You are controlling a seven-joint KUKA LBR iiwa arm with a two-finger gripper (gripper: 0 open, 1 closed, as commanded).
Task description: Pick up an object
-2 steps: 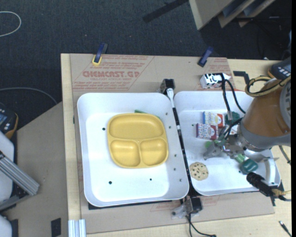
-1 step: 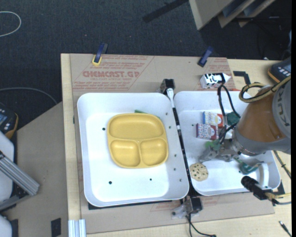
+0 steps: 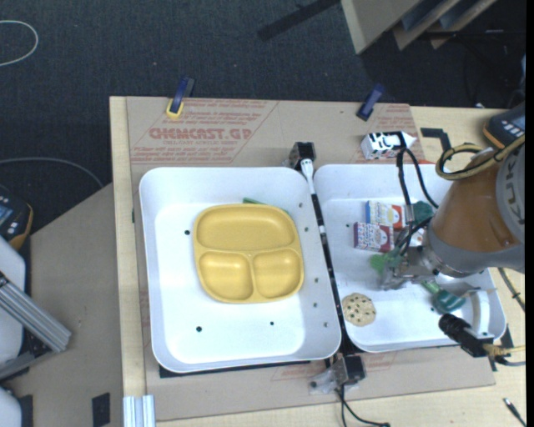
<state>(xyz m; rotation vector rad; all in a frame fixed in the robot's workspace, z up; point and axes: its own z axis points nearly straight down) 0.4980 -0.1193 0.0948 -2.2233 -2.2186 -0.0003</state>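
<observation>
Dark carpet floor [image 3: 100, 50] across top & left of view. Thin pale cable loop [image 3: 17, 42] on floor, top-left corner. Light wood bench [image 3: 250, 121], brown board w/ faded red print on top. Two clamps on bench far edge: blue/yellow clamp [image 3: 178, 98] at left, blue clamp [image 3: 370, 102] further right. Pale cardboard-like box [image 3: 409, 21] at top right, partly cut off. Metal rail [image 3: 33, 313] at lower left, beside bench. Lighting even, no hard shadows.
</observation>
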